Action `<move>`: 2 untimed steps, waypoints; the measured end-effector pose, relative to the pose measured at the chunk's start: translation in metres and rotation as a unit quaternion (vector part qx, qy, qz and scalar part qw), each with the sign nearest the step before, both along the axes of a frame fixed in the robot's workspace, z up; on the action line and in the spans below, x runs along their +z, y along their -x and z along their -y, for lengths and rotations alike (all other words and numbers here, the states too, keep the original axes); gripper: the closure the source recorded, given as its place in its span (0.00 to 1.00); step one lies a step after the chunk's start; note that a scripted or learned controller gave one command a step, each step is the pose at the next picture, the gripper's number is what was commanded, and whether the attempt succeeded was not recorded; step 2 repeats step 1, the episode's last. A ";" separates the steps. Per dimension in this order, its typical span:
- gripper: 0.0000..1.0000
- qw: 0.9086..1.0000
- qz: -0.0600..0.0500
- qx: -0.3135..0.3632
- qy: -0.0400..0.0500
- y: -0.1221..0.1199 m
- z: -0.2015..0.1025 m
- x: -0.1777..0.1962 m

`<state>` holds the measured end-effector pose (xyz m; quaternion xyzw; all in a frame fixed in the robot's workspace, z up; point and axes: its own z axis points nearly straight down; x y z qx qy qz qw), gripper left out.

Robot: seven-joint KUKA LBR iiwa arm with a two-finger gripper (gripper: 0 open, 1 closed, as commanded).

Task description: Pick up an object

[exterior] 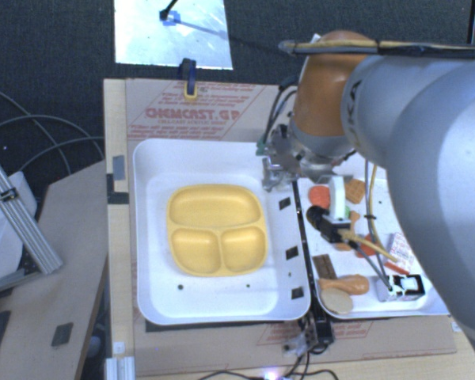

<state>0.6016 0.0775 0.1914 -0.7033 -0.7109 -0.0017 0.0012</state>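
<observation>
My gripper [271, 174] hangs over the far right part of the left bin [146, 212], close to the wall between the two bins. Nothing shows between its tips. Just left of it and nearer the front, a yellow three-compartment tray [217, 229] lies flat in the left bin. The right bin [380, 307] holds several small items: a red piece [321, 195], an orange piece [354, 189], a brown bar [324, 266], a tan bread-like piece [347, 283] and a red-handled tool [372, 248]. The arm hides much of that bin.
A black-and-white small item [409, 285] lies at the right bin's front right. Behind the bins are a cardboard sheet [191, 111] with a blue-and-yellow clamp [189, 77] and a shiny plate [172, 20]. Bare white floor surrounds the tray.
</observation>
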 end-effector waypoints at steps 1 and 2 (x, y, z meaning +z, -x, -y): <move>1.00 1.000 0.002 0.001 -0.001 0.081 -0.059 0.076; 1.00 1.000 0.002 0.001 -0.001 0.081 -0.059 0.076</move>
